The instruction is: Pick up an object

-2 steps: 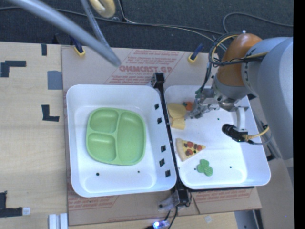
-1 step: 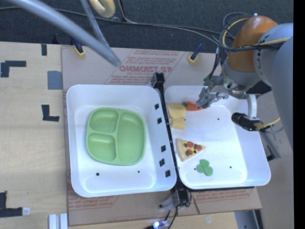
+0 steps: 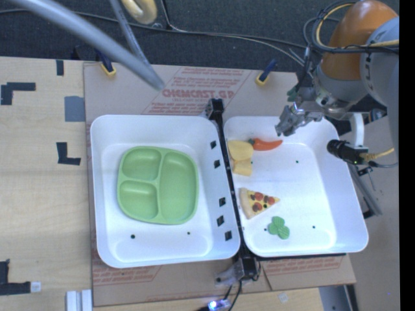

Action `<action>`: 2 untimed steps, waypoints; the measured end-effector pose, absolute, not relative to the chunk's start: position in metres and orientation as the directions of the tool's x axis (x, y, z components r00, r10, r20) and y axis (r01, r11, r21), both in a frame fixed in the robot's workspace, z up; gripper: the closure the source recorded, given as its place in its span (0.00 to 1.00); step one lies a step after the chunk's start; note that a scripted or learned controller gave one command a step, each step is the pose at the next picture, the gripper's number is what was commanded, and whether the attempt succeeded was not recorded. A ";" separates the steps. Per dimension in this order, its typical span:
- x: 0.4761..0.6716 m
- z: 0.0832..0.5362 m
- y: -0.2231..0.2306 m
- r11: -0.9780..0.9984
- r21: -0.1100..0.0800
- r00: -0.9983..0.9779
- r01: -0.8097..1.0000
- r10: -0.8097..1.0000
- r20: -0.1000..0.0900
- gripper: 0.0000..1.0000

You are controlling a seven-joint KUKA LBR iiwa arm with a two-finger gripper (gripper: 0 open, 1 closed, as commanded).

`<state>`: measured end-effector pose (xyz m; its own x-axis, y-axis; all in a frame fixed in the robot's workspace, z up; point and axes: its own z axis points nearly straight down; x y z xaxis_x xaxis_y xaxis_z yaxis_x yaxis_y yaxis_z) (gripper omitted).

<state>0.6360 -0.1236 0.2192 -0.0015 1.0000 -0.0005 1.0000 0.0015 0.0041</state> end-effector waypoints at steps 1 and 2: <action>0.637 0.272 -0.123 0.001 0.004 -0.001 1.000 1.000 -0.001 1.00; 0.618 0.258 -0.081 0.003 -0.003 -0.003 1.000 1.000 0.000 1.00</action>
<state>0.6176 -0.0812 0.2583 -0.0034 1.0000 0.0001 1.0000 0.0034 -0.0028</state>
